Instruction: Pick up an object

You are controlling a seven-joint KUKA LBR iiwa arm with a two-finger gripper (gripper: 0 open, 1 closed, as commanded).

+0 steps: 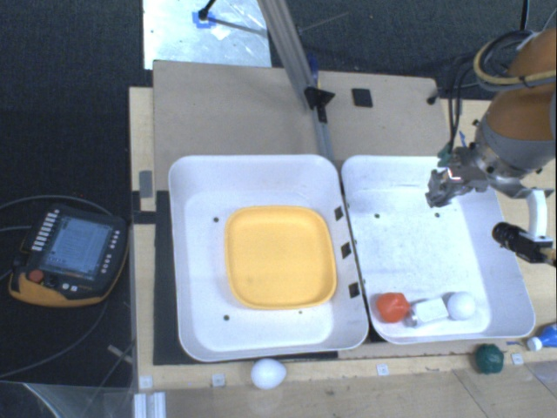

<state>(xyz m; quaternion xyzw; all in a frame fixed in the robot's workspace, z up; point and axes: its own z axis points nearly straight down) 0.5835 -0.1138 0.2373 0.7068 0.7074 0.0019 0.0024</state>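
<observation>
Dark carpet surrounds the bench, and on it two shallow white bins sit side by side: the left bin [196,233] bears a yellow plate [280,256] at its middle, and the right bin [409,242] keeps its few objects bunched along the near edge. Those are an orange-red lump [391,306], a small white block [429,311] touching it, and a white ball [460,305] at the block's other end. My gripper [446,184] hangs above the far part of the right bin, well apart from that cluster, and nothing shows between its tips; whether it stands apart or together I cannot tell at this slant. So I judge the task barely begun: no object is lifted, none is touched, and I have yet to travel toward the near edge, descend, close and raise. The row of three lies tight against the bin wall, which I expect will make a clean grasp awkward. Outside the bins, on the bench lip, rest a white egg-shaped thing [268,373] and a dark green ball [488,358], and a pendant with a screen [68,253] lies on the carpet at the far left.
</observation>
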